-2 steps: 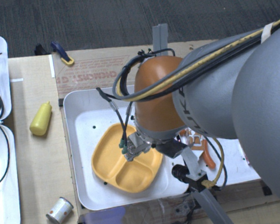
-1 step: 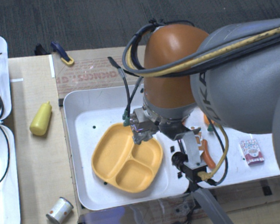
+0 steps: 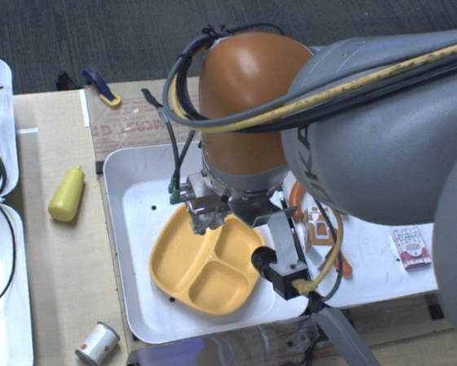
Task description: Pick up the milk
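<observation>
— Milk [image 3: 411, 247]? Likely the small white carton; lay at the frame's right, in the white bin [image 3: 127, 247].

— And the hand [image 3: 202, 214]?

— Hung well left of it, over the yellow plate [image 3: 215, 280]. Open or closed, couldn't tell.

— Step?

— Approach, seemingly off target. Needed shifting right, then lowering.

Bench [image 3: 72, 253]: bin [image 3: 134, 254], bottle [image 3: 67, 195], can [image 3: 96, 345]

Probably a lab: robot arm [image 3: 352, 115] (cabled), bins [image 3: 130, 255].
</observation>
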`<state>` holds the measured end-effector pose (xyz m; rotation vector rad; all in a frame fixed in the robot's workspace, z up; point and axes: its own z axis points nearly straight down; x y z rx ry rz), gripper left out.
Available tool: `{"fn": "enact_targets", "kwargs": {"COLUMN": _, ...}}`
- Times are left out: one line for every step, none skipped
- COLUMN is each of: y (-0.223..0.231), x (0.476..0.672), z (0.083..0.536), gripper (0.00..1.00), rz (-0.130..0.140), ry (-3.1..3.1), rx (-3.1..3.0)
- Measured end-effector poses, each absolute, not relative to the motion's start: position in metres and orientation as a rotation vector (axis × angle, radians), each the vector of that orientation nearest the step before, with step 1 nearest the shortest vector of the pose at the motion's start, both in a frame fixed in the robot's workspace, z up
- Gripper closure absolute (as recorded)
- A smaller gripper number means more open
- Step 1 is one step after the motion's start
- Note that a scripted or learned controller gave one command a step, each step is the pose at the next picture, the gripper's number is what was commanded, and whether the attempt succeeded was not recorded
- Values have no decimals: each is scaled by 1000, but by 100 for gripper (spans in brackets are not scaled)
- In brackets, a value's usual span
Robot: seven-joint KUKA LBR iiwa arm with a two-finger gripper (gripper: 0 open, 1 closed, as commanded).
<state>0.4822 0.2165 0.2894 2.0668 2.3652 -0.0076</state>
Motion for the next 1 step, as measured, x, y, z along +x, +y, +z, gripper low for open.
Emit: {"fn": "enact_targets", "kwargs": {"y": 223, "x": 520, "z": 283, "gripper": 100, "rz": -6, "ry": 2674, "rx": 1649}}
